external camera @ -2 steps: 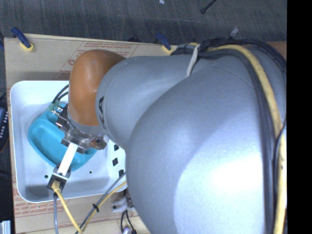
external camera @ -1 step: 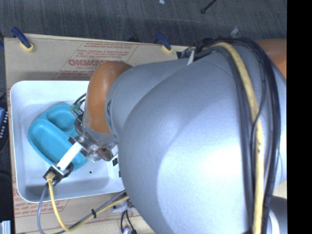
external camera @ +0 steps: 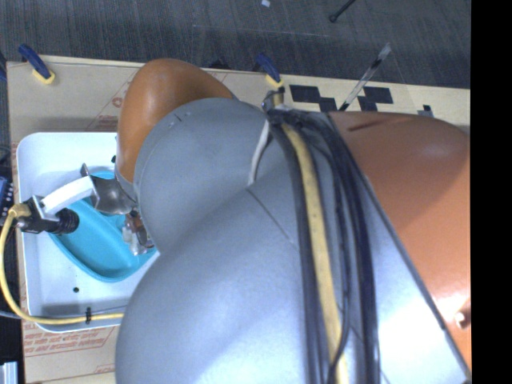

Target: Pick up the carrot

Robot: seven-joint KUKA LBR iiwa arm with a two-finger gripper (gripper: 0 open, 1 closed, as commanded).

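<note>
The grey arm [external camera: 240,238] with its orange band [external camera: 164,94] covers most of the view and reaches over the left white bin [external camera: 36,158]. Its wrist end, with a metal fitting [external camera: 108,194] and a white piece [external camera: 64,194], hangs above the bin's middle. A blue dish-like object [external camera: 100,246] lies in that bin just under the wrist. The arm hides the gripper's fingers and whatever lies below them.
A yellow cable [external camera: 12,286] loops along the left bin's left and front edges, ending in a black connector [external camera: 44,222]. Blue clamps [external camera: 36,62] [external camera: 268,69] sit on the bench's far edge. A bundle of black and yellow cables [external camera: 320,238] runs down the arm.
</note>
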